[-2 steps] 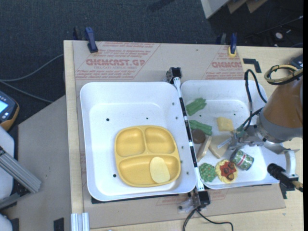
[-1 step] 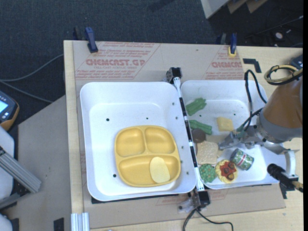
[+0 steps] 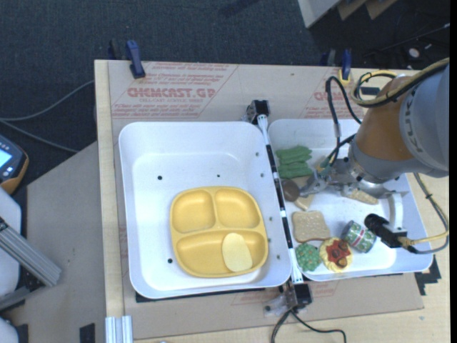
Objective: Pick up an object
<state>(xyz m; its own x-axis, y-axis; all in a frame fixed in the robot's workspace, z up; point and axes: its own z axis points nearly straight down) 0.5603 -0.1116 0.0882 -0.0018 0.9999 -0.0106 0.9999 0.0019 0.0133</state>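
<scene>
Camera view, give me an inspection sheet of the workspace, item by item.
Surface: bench board printed with red lettering, bearing the left bin and the right bin side by side.
Job's things: in the right bin, a green toy, a bread slice, a green round piece, a pizza-like piece and a small can.
Clutter: yellow divided plate in the left bin, with a pale oval piece in its front compartment.
Grippers: claw low over the right bin near a brown item; finger state unclear.
Cables: black cable looping by the arm.
Surroundings: dark carpet; blue clamp at the board's far edge.
</scene>
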